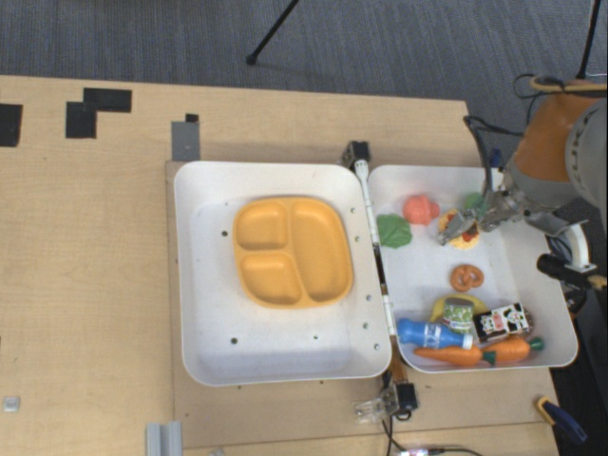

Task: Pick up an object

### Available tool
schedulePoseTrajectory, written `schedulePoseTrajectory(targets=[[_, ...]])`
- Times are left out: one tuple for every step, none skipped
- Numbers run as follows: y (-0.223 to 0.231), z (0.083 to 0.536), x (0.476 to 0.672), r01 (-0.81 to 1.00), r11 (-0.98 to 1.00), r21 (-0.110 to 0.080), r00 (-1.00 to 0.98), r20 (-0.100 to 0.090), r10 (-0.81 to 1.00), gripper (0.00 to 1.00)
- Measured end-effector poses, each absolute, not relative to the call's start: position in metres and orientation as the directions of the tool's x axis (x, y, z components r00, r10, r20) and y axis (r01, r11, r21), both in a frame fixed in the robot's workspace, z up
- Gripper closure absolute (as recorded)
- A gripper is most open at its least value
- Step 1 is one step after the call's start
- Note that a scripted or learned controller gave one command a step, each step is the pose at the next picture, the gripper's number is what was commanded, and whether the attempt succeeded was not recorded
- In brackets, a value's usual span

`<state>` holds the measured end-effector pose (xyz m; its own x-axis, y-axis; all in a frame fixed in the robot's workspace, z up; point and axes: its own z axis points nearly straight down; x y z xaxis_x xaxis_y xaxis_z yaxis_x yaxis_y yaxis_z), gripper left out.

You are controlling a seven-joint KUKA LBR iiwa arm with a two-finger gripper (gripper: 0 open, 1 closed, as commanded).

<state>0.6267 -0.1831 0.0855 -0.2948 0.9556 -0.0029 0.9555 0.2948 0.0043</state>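
Observation:
The right bin (532, 264) holds several small toys. My gripper (457, 227) reaches in from the right and hovers low over a small yellow toy (465, 241) near the bin's back middle. Just left of it lie a pink-red lump (421, 208) and a green leaf-shaped piece (393, 230). A small green bit (472, 200) sits behind the gripper. In front of the gripper, a brown pretzel (466, 276) rests on the bin floor.
At the right bin's front edge lie a blue bottle (423, 332), two orange carrots (446, 356), a black-and-white carton (501, 322) and a yellow-green item (459, 310). The left bin (209, 283) holds a yellow divided plate (290, 252). A clip (358, 152) joins the bins at the back.

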Motion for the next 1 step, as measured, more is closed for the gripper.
schedulePoseTrajectory(targets=[[-0.1431,0.0875,0.5246,0.783,0.622,0.007,-0.622,-0.009,0.783,0.00]])
